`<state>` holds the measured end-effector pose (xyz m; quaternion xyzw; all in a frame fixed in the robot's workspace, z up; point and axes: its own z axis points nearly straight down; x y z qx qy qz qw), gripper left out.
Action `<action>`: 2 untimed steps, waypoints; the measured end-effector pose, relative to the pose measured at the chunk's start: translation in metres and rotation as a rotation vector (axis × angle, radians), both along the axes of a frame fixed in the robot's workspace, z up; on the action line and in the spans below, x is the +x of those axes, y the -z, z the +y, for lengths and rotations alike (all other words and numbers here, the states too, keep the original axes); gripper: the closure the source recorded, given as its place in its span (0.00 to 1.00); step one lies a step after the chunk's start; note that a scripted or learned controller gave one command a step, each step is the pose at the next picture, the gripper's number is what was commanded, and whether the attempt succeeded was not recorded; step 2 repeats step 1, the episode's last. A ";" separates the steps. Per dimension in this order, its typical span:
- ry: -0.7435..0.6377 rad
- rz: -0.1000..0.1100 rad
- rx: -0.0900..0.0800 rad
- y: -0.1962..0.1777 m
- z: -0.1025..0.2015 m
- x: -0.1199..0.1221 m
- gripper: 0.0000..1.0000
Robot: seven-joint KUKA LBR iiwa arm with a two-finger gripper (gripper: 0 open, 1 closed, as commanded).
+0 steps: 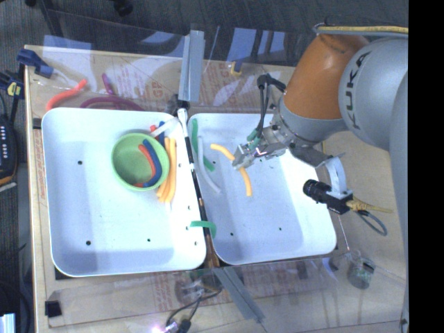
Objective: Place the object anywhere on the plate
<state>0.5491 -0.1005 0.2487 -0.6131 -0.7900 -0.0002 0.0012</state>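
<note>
A green plate [132,164] sits in the left bin [90,220], towards its upper right. A red curved strip [147,159] and a blue curved strip [154,152] lie on it. In the right bin [277,234], a yellow curved strip [220,150] lies at the upper left and an orange strip [245,180] just below it. My gripper [241,158] hangs low over the right bin, between these two strips and close to both. No object is visibly lifted.
Several orange strips [168,179] lie against the plate's right side. A green strip [195,151] and a pale curved piece [210,175] rest by the right bin's left wall. Another green piece [203,225] straddles the divider. Red tubing [104,104] lies behind the left bin.
</note>
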 end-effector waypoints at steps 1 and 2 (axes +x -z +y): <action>0.000 0.000 0.000 0.000 0.000 0.000 0.00; 0.000 0.000 0.000 0.000 0.000 0.000 0.00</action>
